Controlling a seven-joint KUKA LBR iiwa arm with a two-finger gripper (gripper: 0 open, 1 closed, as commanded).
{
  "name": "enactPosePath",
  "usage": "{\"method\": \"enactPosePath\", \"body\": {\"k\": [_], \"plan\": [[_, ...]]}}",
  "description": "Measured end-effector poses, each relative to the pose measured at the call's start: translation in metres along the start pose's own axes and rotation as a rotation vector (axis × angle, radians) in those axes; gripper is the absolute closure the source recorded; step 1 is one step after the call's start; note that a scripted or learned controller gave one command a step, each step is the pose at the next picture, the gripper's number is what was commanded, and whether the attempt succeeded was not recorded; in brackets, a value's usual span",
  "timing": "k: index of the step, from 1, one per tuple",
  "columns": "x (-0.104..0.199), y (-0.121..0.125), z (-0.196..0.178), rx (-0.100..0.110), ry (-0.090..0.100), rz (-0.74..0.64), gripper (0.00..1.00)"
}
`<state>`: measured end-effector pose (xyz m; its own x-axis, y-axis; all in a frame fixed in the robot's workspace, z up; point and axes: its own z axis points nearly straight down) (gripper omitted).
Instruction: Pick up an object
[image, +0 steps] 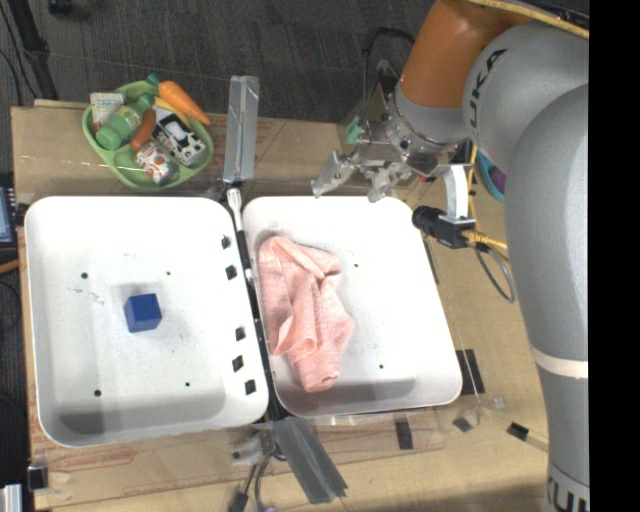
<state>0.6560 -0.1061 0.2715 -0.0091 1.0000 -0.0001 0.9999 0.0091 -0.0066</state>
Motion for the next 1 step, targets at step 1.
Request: {"method": "enactPosePath", "body": {"k": [1], "plan": [[-0.0076,-0.0507,0.1277,0.0,0.0,-0.214,0.0]]}}
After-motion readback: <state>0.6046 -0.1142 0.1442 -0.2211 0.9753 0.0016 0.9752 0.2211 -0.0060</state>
